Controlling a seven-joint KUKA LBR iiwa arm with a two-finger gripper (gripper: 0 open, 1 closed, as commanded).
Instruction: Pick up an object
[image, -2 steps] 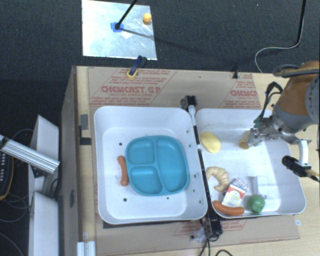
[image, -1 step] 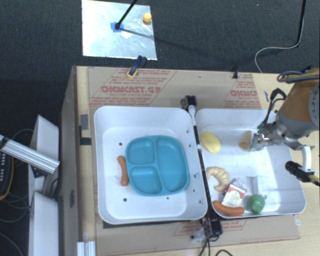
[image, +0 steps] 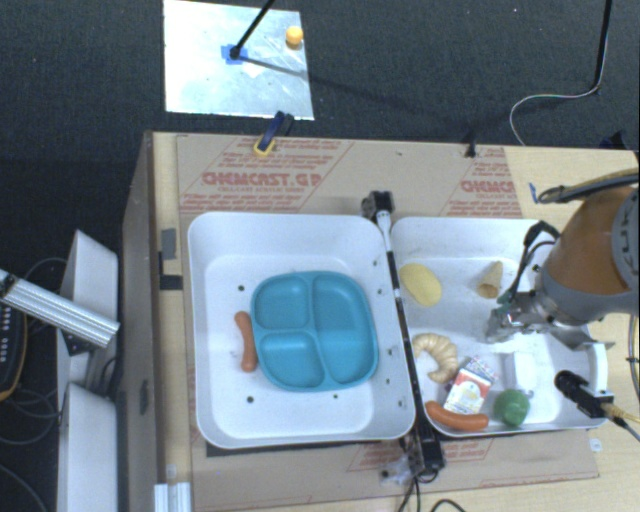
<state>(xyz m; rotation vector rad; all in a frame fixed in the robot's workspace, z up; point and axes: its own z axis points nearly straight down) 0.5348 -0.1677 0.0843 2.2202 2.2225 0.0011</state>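
Bench (image: 300, 165): brown surface, centre of frame, bearing 2 shallow white bins side by side.

Left bin (image: 225, 250): centre-left. Holds 1 blue 4-compartment plate (image: 314, 330) and 1 small sausage (image: 246, 342) lying just beside the plate's left edge, long axis running up-down in frame.

Right bin (image: 450, 240): centre-right. Holds 6 small items: a yellow potato-like piece (image: 422, 284) upper left, a tan cone-shaped piece (image: 490, 279) upper centre, a croissant (image: 438, 352) at mid left, a small red-and-white carton (image: 469, 388) below it, a second sausage (image: 456, 418) along the lower edge with its long axis left-right, and a green ball (image: 512, 407) lower centre.

Arm (image: 590, 255): enters from the right edge of frame, orange band uppermost, wrist angled down and leftward into the right bin.

Gripper (image: 505, 325): low over the bin floor at mid right. Whether it stands wide or narrow cannot be told from this angle; nothing is seen held in it.

Governing relation: no object lies directly beneath the gripper. Nearest candidates, by judgement, are the cone-shaped piece, just above it in frame, and the carton, below and left. The croissant lies further left; the green ball lies below. Pick not yet made. Any attempt calls for a short lateral shift first.
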